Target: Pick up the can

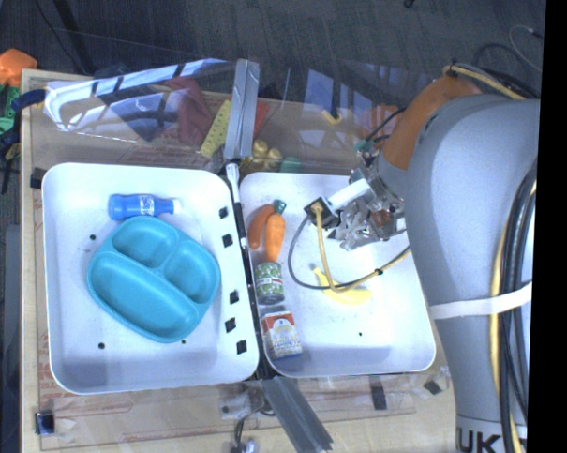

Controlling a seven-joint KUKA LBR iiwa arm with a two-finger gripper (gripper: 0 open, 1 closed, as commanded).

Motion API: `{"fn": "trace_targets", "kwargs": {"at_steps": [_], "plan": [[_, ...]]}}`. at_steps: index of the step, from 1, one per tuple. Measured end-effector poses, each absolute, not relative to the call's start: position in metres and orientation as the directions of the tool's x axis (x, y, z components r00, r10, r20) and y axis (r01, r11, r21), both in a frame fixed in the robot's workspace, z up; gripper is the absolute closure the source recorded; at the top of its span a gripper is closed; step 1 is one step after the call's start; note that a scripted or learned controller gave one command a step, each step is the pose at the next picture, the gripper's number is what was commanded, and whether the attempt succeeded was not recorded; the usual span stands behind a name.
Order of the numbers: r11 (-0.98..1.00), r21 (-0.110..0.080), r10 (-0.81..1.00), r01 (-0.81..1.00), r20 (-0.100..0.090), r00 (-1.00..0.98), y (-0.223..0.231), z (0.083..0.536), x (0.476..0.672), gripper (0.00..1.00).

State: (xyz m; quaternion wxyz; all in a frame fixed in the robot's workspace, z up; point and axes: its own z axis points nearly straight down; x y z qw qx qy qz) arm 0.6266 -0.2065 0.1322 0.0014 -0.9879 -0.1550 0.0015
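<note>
- Arm: bulky grey rounded casing, smooth, matte.
- Orange band above the wrist, with yellow and dark cables running over it.
- Wrist end: small white block and a metallic cluster with wires, detail too fine to resolve.
- Thin black cable loops off the wrist; yellow cable beside it.
- White strap wraps the lower casing.
- Black hoses run down the side.
- White "UK" lettering low on the casing, cut off.

Green-labelled can on its side by the right bin's left wall.
</note>
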Motion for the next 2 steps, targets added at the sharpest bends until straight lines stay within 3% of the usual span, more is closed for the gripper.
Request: {"fn": "trace_targets", "kwargs": {"at_steps": [1, 2], "plan": [[-0.952, -0.004, 0.306, 0.306, -0.003, 0.952, -0.206, 0.132, 0.627, 0.0], [-0.979, -0.003, 0.206, 0.206, -0.002, 0.979, -0.21, 0.148, 0.643, 0.0]]}}
